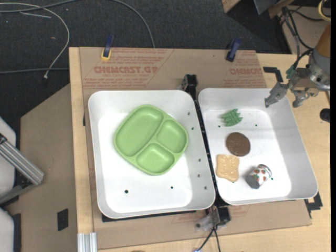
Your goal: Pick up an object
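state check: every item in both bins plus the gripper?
green divided plate: flat in left bin, compartments bare
green leafy piece: lying loose, right bin
brown round disc: flat, right bin
tan cracker: flat, just below the disc
grey and white object: loose, right of cracker
gripper: fingers open, holding nothing, over right bin's far right edge

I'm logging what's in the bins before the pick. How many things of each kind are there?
Green divided plate, left bin: 1
Green leafy piece, right bin: 1
Brown round cookie: 1
Tan cracker: 1
Grey, white and red toy: 1
Total: 5
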Controlling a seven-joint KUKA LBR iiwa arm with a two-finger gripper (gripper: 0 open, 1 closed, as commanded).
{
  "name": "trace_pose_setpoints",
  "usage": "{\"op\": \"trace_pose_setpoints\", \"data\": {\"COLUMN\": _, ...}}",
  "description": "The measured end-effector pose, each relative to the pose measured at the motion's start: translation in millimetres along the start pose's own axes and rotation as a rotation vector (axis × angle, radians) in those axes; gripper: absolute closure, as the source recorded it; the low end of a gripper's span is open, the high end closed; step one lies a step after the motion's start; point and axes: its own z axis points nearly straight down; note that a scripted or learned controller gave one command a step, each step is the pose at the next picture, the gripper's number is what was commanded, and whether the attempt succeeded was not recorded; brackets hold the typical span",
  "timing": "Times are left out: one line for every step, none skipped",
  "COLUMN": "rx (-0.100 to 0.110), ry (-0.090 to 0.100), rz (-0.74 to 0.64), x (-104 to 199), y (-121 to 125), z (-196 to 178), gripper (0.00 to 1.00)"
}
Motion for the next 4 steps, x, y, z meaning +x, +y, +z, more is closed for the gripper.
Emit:
{"op": "trace_pose_setpoints", "data": {"rx": -0.014, "ry": -0.004, "rz": -0.003, "x": 0.6, "y": 3.0, "z": -8.3, "gripper": 0.0}}
{"op": "trace_pose_setpoints", "data": {"rx": -0.008, "ry": -0.002, "rz": -0.002, "x": -7.7, "y": -2.3, "z": 41.5, "gripper": 0.0}}
{"op": "trace_pose_setpoints", "data": {"rx": -0.007, "ry": -0.002, "rz": -0.003, "x": -8.1, "y": -5.6, "z": 104.4, "gripper": 0.0}}
{"op": "trace_pose_setpoints", "data": {"rx": -0.011, "ry": 0.001, "rz": -0.005, "x": -5.6, "y": -4.6, "z": 130.6, "gripper": 0.0}}
